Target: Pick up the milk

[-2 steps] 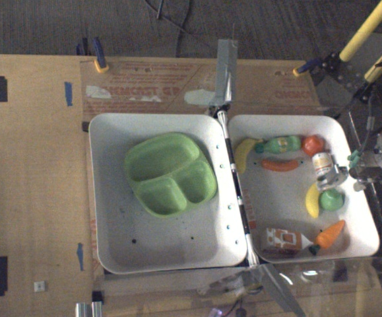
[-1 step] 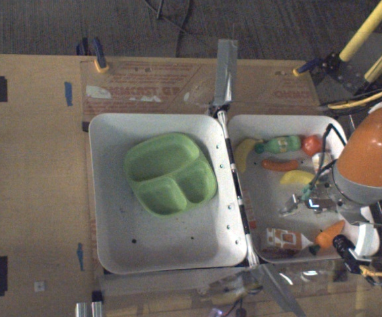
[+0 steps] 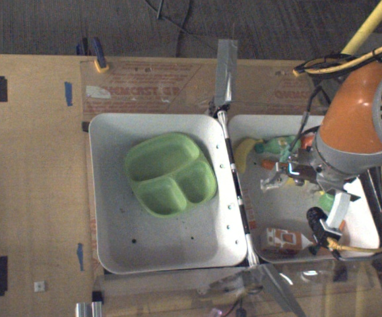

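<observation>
The arm hangs over the right bin; whether its jaws are spread cannot be told. The milk carton lies flat by the bin's near wall.

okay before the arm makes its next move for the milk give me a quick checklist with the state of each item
1. Milk located: ok. The milk carton lies flat near the front wall of the right bin.
2. Pincer over the milk: not ok. The pincer sits farther back, near the banana.
3. Milk held: not ok. The carton lies apart from the pincer.
4. Pincer opening: cannot tell. The wrist hides it.
5. Room around the carton: cannot tell. The arm's black fitting and cable crowd its right end.
6. Left bin uninvolved: ok. The green divided plate rests alone there.
</observation>
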Robot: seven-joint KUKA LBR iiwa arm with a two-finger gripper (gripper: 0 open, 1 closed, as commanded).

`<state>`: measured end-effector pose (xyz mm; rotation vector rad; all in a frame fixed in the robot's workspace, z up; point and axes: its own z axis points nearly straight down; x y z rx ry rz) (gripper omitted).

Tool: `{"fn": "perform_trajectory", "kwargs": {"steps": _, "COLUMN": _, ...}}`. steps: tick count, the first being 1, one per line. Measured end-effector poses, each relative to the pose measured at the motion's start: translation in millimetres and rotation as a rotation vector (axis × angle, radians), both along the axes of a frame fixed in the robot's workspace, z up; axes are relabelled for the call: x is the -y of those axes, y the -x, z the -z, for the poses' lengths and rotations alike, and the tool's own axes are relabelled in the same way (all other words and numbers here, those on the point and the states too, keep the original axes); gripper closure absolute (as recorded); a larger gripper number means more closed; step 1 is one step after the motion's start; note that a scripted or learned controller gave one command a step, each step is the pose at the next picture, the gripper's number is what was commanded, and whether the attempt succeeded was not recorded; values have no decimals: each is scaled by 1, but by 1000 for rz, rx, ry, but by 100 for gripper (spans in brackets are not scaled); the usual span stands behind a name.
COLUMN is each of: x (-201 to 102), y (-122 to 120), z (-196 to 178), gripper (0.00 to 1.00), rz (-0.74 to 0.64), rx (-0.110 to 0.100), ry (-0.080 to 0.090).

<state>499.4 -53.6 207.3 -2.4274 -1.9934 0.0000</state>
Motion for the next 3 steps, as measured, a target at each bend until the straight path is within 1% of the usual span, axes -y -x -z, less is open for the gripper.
{"fn": "perform_trajectory", "kwargs": {"steps": 1, "x": 32, "y": -14, "z": 19, "gripper": 0, "rz": -287, "rx": -1, "ry": 0}}
{"fn": "perform_trajectory", "kwargs": {"steps": 2, "x": -38, "y": 20, "z": 23, "gripper": 0, "rz": -263, "rx": -2, "ry": -1}}
{"fn": "perform_trajectory", "kwargs": {"steps": 3, "x": -37, "y": 19, "z": -61, "gripper": 0, "rz": -464, "rx": 1, "ry": 1}}
